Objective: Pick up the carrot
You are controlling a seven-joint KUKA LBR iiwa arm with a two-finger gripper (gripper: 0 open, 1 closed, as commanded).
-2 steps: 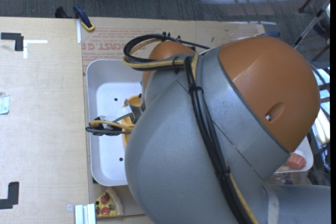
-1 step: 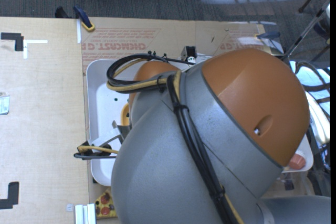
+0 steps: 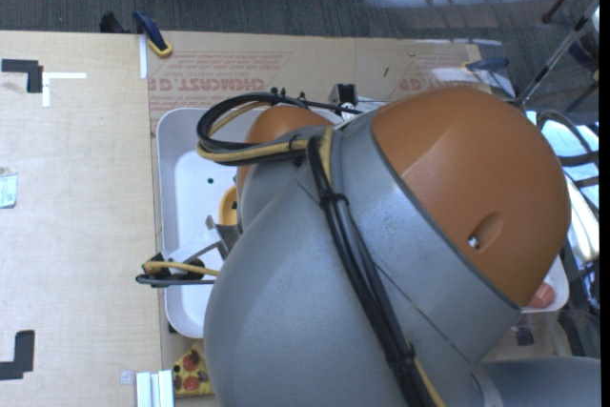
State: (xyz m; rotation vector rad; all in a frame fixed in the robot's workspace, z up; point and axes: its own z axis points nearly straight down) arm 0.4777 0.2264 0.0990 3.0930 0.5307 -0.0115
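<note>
My grey arm (image 3: pixel 315 300), with its big orange joint cap (image 3: pixel 467 176), reaches over the left bin (image 3: pixel 176 167) and covers most of both bins. A small grey metal part (image 3: pixel 217 245) at the arm's left edge, low in the left bin, may belong to the gripper. Its fingers are hidden under the arm. A small orange-red piece (image 3: pixel 541 295) peeks out at the far right under the joint cap. It could be the carrot, but too little shows to tell. A yellow object (image 3: pixel 229 205) lies in the left bin, half covered by the arm.
A black and yellow cable loop (image 3: pixel 229 124) arches over the left bin's far end. Another cable bundle (image 3: pixel 176 271) sticks out across its left rim. Brown cardboard (image 3: pixel 248 71) lies behind the bins. A red and yellow item (image 3: pixel 191 375) sits at the bin's near corner.
</note>
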